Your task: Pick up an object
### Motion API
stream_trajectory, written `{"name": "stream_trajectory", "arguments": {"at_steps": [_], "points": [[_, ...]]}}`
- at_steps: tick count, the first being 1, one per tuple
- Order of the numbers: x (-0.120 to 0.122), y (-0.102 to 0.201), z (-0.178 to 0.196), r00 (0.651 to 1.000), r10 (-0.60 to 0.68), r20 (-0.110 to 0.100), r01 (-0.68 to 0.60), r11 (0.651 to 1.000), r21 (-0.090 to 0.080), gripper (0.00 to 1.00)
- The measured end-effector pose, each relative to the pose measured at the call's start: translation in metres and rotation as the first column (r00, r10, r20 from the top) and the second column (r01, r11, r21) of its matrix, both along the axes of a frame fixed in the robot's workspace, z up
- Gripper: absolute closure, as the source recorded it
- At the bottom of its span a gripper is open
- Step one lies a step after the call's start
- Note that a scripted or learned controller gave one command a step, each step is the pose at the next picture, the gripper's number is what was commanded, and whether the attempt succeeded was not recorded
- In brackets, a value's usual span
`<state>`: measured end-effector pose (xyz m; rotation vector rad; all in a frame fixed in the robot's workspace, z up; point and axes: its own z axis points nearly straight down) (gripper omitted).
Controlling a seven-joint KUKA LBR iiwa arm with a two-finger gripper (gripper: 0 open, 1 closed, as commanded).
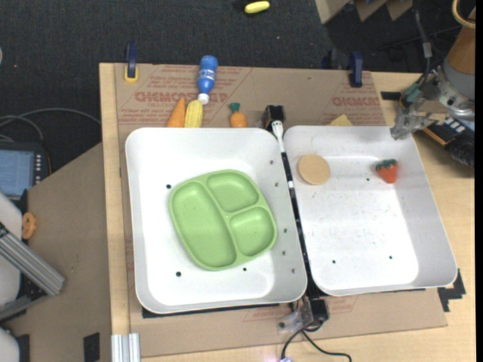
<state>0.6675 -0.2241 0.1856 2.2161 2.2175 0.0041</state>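
1. My claw (401,127) hangs over the far right corner of the right bin (377,270). It is small in my view, and I cannot tell how it is set. I see nothing in it.
2. The toy strawberry (387,170) is the closest thing, just below the claw in my view and a little to its left. The round tan disc (314,169) lies farther to the claw's left, in the same bin.
3. I think the strawberry could roll away if the claw bumps it from the side.
4. I think the disc is very flat, so the claw might slide over it and grab nothing.
5. The claw is near the bin wall, so it could hit the rim if it goes straight down.
6. My count: two white bins, one strawberry, one disc.
7. The left bin (151,157) holds one green tray (222,219) with three parts, far to the claw's left.
8. On the surface (317,96) behind the bins I count one blue and white bottle (207,78), one corn (194,114), and two orange carrot-like toys (176,114).
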Motion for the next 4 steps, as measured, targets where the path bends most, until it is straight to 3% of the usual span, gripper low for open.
{"name": "stream_trajectory", "arguments": {"at_steps": [1, 2, 3, 4], "points": [[-0.001, 0.024, -0.049, 1.0, 0.001, -0.01, -0.001, 1.0, 0.004, 1.0], [-0.035, 0.007, -0.039, 1.0, -0.003, -0.01, 0.003, 1.0, 0.003, 1.0], [-0.057, 0.012, 0.02, 1.0, -0.002, -0.002, 0.002, 1.0, 0.001, 1.0], [-0.001, 0.026, -0.108, 1.0, 0.003, -0.008, -0.003, 1.0, 0.003, 1.0]]}}
